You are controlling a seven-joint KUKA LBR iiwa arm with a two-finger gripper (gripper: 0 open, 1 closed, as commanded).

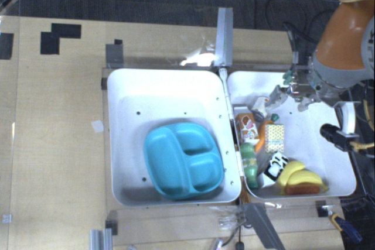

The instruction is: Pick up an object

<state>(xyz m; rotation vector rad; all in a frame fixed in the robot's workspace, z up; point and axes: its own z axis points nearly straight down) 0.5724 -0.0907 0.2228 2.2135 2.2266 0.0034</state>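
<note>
Camera view: claw (275,103) hangs over right bin (334,152), upper left part; its state cannot be told. Clutter sits at the bin's 7 o'clock: toy bananas (299,173), green pieces (249,162), a snack packet (273,137). Bananas look light, rigid, smooth; best pinched across the narrow middle.
</note>
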